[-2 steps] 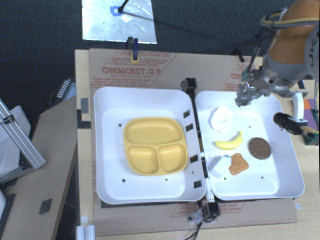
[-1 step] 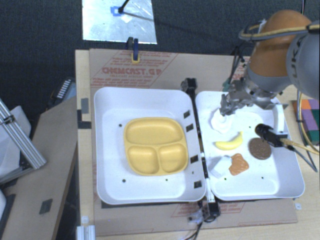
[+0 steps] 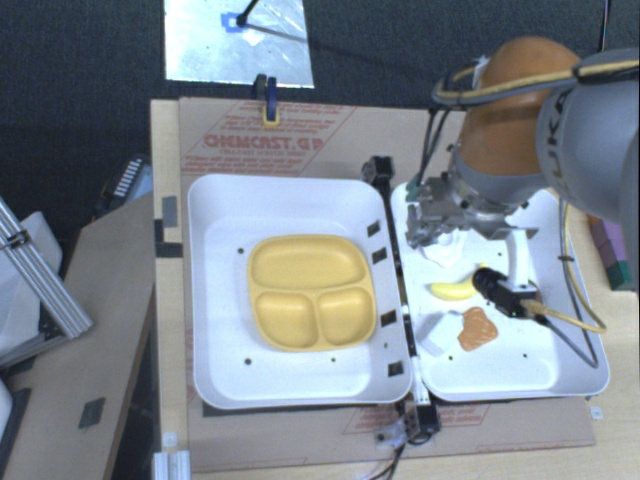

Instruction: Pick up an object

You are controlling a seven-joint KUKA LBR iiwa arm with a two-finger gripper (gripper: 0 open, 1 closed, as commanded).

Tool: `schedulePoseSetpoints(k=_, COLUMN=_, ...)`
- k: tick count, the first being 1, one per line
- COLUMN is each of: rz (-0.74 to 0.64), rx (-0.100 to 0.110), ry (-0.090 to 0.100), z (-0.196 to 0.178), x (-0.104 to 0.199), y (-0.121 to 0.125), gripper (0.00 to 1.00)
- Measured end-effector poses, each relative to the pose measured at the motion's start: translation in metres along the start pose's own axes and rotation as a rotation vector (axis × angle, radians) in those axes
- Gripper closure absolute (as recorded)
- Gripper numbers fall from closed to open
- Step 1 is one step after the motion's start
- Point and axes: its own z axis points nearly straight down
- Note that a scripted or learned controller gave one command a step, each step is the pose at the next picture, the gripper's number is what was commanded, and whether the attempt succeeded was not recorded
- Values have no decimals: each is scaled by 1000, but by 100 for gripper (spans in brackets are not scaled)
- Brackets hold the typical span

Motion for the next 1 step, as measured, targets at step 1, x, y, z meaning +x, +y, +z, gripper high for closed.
schedulePoseSetpoints(k=1, rz=0, rx=-1, ry=0, z=14, x=54, y=-9, gripper=100)
